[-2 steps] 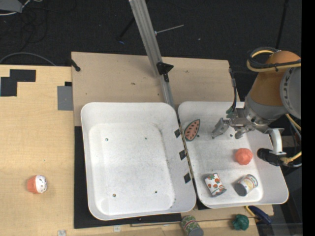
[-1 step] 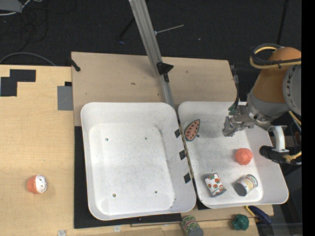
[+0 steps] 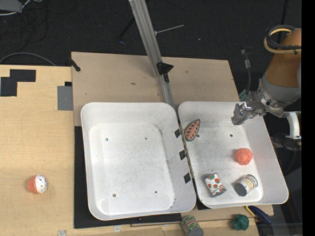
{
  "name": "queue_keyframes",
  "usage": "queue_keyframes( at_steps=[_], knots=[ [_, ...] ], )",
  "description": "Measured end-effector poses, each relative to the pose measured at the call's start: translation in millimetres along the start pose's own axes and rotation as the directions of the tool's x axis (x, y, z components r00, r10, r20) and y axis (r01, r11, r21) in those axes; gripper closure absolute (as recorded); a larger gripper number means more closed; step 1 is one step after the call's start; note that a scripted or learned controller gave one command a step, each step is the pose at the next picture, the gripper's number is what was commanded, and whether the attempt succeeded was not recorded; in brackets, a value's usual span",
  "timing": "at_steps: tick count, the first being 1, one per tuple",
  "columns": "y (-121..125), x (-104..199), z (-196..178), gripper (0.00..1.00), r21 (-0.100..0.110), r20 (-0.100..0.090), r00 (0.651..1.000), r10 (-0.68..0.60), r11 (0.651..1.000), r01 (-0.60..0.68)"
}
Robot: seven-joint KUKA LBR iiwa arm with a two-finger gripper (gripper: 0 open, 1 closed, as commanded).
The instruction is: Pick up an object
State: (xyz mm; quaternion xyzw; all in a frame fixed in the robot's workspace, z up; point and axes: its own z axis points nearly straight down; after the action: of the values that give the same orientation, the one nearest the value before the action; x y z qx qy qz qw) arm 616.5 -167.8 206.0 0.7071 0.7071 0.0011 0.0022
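Arm (image 3: 283,68) cut off at right edge; green can (image 3: 190,226) clipped by bottom edge

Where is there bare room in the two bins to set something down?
The left bin has a bare floor. In the right bin, the middle is free between the leaf-shaped piece at the divider and the orange ball. The near edge is crowded: spotted box, small can. The claw hangs over the far right corner.

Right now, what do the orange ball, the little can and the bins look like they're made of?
The orange ball looks like soft foam or rubber: matte, slightly bumpy, no glint. The little can seems metal or printed plastic, with a dark end and a pale label; too small to say which. The two bins look like moulded white plastic, lightly speckled, with rounded rims and corners.
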Motion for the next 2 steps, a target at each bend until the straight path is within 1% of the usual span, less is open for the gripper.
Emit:
queue_keyframes(
  at_steps=[1, 2],
  knots=[
    [0.3, -1.3, -25.0, 1.00, 0.003, -0.001, 1.000, 0.000, 1.000, 0.000],
    [-3.6, 53.3, -32.4, 1.00, 0.007, -0.004, 1.000, -0.005, 1.000, 0.005]
  ],
)
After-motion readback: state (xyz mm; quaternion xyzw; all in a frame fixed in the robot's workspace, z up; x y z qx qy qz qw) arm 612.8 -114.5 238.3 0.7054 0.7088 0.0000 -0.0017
